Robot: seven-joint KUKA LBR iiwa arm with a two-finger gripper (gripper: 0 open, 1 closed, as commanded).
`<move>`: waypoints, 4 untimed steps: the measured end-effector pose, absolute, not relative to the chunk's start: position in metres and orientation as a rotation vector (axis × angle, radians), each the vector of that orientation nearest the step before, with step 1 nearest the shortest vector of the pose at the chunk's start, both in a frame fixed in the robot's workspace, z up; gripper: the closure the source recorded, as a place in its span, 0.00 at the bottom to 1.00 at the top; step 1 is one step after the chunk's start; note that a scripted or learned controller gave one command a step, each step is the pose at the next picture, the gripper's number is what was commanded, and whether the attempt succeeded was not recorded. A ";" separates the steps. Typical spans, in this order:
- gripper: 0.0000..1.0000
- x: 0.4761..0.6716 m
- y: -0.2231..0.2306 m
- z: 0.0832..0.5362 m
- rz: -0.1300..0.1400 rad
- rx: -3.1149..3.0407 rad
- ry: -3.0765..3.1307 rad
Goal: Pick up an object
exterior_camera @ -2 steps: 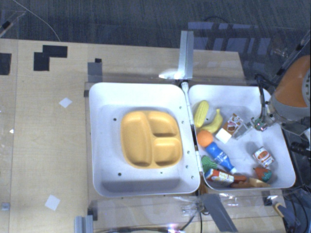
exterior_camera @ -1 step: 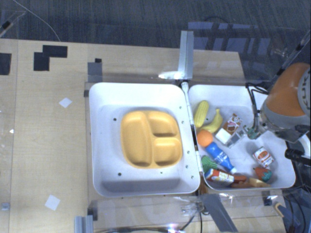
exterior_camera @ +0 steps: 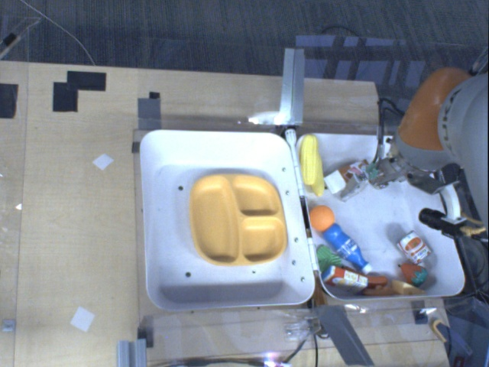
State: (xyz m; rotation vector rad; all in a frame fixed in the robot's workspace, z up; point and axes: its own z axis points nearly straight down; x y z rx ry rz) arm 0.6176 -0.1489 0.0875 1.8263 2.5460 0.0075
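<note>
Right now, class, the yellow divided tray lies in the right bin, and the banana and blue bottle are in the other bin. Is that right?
Not quite. The camera view shows the yellow divided tray in the left bin; the banana and blue bottle are in the other bin.

Left bin [exterior_camera: 157, 228]: yellow compartmented plastic tray [exterior_camera: 235, 218]. Right bin [exterior_camera: 451, 277]: yellow corn cob [exterior_camera: 310, 164] at rear left, orange ball [exterior_camera: 322, 218] and blue bottle [exterior_camera: 344, 247] further forward.

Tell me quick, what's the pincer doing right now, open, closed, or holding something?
Pincer: over the right bin, by a small white packet; open or closed cannot be told.
</note>
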 end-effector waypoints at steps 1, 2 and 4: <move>0.00 0.653 -0.147 0.089 0.002 1.871 2.518; 0.00 0.625 -0.163 0.159 0.004 1.429 2.785; 0.00 0.643 -0.206 0.089 0.002 1.128 2.919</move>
